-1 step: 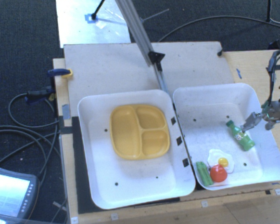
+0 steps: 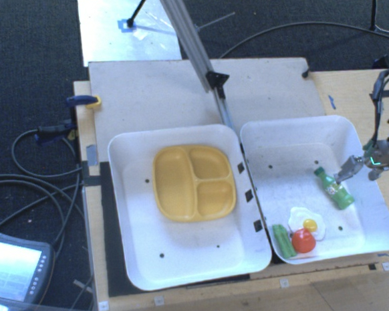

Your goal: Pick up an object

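Observation:
The right bin [image 2: 294,143] holds a small green bottle [image 2: 335,189] lying near its right wall. At the bin's front lie a toy fried egg [image 2: 307,221], a red tomato [image 2: 303,241] and a green vegetable piece [image 2: 282,240]. My gripper [image 2: 360,166] reaches in from the right edge, just above and to the right of the bottle's upper end. I see nothing held in it.
A yellow divided plate [image 2: 194,182] lies in the left bin [image 2: 142,256]. A metal pole [image 2: 192,37] slants down to the seam between the bins. Cables and a teach pendant [image 2: 15,266] lie on the floor at left.

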Controlling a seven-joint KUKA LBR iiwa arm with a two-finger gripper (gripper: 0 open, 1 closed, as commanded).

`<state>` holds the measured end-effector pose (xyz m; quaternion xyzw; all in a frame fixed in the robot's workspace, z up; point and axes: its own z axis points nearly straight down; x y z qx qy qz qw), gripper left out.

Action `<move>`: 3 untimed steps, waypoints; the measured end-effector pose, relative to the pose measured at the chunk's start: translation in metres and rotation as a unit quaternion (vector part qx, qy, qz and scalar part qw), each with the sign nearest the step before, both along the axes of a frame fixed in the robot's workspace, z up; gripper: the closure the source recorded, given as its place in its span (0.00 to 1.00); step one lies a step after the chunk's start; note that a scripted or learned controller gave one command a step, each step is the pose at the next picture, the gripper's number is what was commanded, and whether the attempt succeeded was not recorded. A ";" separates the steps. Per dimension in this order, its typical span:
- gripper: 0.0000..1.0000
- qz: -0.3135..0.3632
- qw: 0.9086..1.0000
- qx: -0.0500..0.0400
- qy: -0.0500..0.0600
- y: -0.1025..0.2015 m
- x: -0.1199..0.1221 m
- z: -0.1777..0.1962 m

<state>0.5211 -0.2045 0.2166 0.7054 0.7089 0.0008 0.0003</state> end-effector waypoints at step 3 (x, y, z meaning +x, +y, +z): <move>0.00 -0.003 1.000 -0.003 -0.003 0.003 -0.002 -0.125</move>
